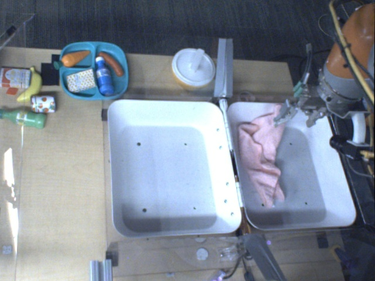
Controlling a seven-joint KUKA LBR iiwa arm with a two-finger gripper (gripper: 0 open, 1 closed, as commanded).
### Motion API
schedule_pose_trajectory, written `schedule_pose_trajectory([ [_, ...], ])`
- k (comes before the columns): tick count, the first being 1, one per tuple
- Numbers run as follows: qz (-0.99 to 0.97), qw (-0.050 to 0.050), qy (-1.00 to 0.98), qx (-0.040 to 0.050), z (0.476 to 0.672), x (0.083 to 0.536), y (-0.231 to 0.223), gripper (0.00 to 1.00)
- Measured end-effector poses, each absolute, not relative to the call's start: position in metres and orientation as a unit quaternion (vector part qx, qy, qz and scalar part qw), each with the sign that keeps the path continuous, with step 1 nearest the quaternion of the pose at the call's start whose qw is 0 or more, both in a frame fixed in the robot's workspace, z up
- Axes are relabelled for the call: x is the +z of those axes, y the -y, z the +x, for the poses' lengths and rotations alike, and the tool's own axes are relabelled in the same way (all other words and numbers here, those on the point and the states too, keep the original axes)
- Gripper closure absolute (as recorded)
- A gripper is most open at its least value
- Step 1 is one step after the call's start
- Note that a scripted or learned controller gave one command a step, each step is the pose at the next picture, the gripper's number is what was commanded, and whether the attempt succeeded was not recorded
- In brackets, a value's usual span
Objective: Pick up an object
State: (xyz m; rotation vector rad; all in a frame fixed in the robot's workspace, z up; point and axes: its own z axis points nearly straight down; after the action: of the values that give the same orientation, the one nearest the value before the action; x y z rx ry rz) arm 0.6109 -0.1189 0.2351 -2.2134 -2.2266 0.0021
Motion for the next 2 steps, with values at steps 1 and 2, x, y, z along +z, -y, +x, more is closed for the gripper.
schedule_pose_trajectory([
  [1,-0.686,0.002,0.728,0.0010,0.586,0.104,0.114,0.00],
  [2,-0.646,-0.005,0.763,-0.0036,0.613,0.089,0.106,0.00],
])
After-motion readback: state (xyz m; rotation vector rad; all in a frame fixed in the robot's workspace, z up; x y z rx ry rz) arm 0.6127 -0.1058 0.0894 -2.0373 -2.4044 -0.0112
